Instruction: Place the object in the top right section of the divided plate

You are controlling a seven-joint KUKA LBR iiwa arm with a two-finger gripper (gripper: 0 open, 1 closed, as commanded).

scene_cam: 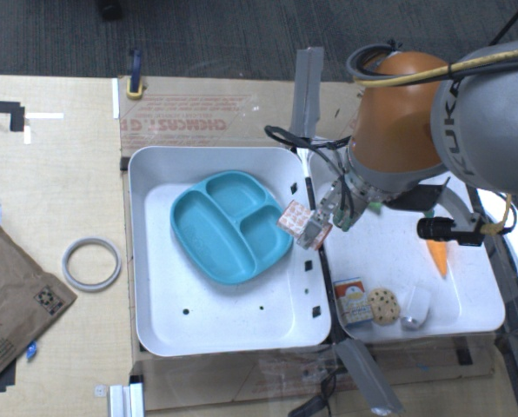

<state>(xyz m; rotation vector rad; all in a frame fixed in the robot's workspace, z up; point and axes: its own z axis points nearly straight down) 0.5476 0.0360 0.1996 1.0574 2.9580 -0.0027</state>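
Reaching in from the right, the grey arm [485,111] with its orange band [398,111] bends down over the divider between the two white bins, so that the end effector [322,220] hangs just beside the plate's right edge. A small pink-and-white packet [299,222] sits at its tip, between the fingers as far as can be judged, tilted and touching or overhanging the right rim of the plate; it is not yet inside any section.

Writing: reversed red print on the cardboard sheet [211,120] at the far side reads only in part; black letters on the brown paper bag [11,307] at the near left are cut off; white letters "KU" show on the arm.

Containers: a tape ring [91,262] lies on the surface left of the bins. The left bin [155,320] holds the blue divided plate [231,227]. The right bin [481,315] holds a small printed carton [350,300], a cookie [382,304], a clear object [413,307] and an orange carrot [439,257].
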